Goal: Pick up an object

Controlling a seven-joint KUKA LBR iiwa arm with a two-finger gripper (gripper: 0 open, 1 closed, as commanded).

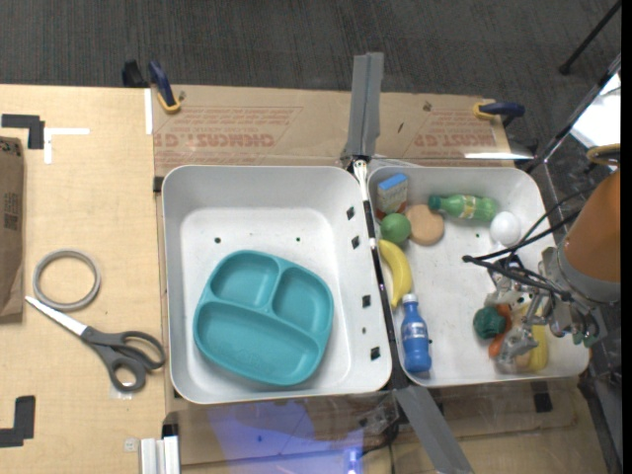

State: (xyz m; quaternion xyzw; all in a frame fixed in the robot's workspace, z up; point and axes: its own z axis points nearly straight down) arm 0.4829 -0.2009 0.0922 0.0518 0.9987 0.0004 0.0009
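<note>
Camera view: mirrored "CHEMICAL GUYS" print on cardboard [237, 126]; gripper [528, 326] over right bin [464, 363], grip state indiscernible.

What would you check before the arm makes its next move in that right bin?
1. Gripper over the right bin: ok, it sits at the near right corner.
2. Object within reach: ok, a dark green toy and a yellow piece lie right beside it.
3. Something already held: cannot tell, cables and clutter hide the tips.
4. Nearest target standing alone: not ok, the pieces there crowd together.
5. Bottle and banana out of the way: ok, along the left wall.
</note>
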